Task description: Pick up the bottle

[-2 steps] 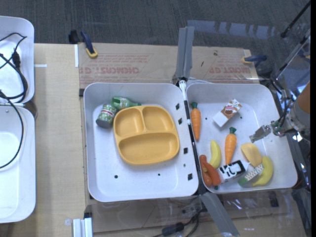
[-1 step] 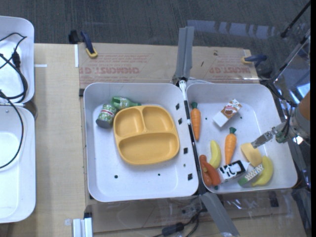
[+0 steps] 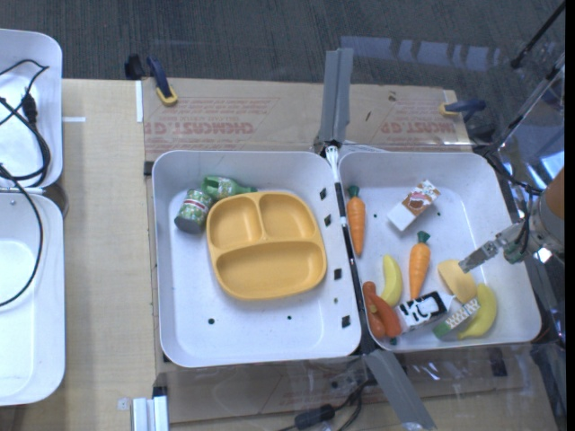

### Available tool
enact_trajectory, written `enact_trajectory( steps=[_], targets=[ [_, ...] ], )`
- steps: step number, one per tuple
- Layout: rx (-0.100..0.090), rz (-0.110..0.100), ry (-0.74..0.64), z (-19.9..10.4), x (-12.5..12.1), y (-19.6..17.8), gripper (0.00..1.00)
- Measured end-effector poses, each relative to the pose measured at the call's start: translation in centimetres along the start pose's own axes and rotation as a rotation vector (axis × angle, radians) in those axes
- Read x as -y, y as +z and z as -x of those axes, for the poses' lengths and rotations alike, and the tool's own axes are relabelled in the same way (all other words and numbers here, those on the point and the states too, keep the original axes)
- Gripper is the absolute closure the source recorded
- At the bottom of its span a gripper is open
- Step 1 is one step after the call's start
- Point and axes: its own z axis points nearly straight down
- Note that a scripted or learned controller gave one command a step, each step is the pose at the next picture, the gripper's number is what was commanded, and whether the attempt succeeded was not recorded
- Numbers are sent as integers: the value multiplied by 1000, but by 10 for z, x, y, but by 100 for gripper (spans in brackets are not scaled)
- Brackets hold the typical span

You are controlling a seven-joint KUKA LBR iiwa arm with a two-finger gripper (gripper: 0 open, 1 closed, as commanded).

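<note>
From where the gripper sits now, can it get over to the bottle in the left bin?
Probably yes. The green bottle lies on its side in the left bin, open from above. The gripper is over the right bin, so it must cross the divider; the yellow plate and can crowd it.

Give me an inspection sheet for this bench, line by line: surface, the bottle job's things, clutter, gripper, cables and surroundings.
Surface: wooden bench bearing the left bin and the right bin, side by side.
Job's things: green bottle lies on its side in the left bin, at the upper edge of the yellow divided plate.
Clutter: small can beside the plate; in the right bin two carrots, two bananas, a small carton, and a black-and-white box.
Gripper: gripper hangs over the right bin's right side, far from the bottle; nothing seen between its fingers.
Cables: black cables at left.
Surroundings: white appliance at left, dark floor behind.
</note>
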Motion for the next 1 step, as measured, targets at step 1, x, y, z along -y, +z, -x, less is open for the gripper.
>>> enact_trajectory(
  steps=[1],
  targets=[
    [0,-1,-17,0,1,0,0]
  ],
)
